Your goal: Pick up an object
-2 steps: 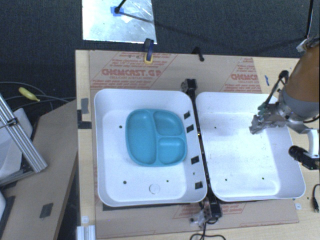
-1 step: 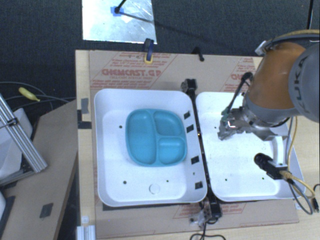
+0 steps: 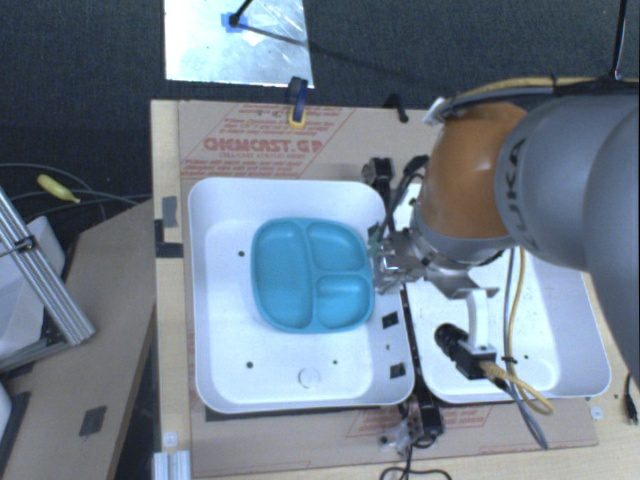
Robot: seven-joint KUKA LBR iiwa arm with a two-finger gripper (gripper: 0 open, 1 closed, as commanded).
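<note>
Claw at blue tray rim

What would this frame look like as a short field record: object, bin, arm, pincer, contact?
object: blue divided plate, three compartments, lying flat
bin: left white bin, plate near its middle
other bin: right white bin, partly covered by the arm
arm: grey with orange band, reaching in from the right over the divide between bins
pincer: at the plate's right rim; finger state cannot be told
contact: unclear; plate not seen held
</note>
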